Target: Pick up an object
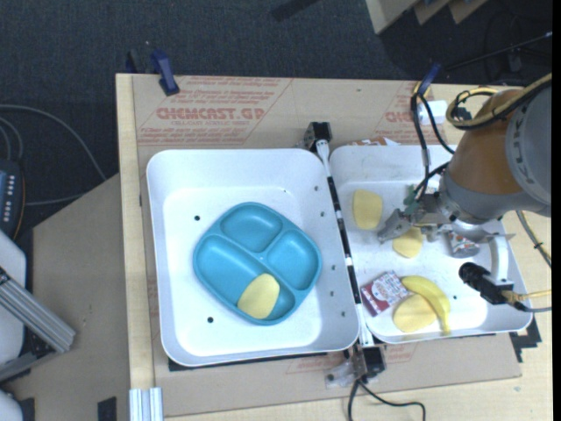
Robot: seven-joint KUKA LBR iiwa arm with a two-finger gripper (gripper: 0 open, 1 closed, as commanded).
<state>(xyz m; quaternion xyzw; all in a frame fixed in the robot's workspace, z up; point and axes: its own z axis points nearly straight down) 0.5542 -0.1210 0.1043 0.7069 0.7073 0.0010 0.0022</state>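
Where the arm reaches into the right bin [513,318], the gripper [405,226] hangs low with its fingers spread and nothing between them. A small yellow piece [408,246] lies just below them, toward the near rim; a larger yellow piece [367,208] sits just to their left. The small one looks the closer pick, needing a short shift down-frame.

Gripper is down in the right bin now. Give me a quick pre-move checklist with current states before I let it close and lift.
1. Gripper is over the right bin: ok.
2. A target lies under it: ok, a small yellow piece sits just below the tip.
3. Target between the jaws: cannot tell.
4. Neighbours clear of the grasp: ok, the yellow slice and banana lie apart.
5. Red packet away from the grasp: ok.
6. Blue tray undisturbed in the left bin: ok.
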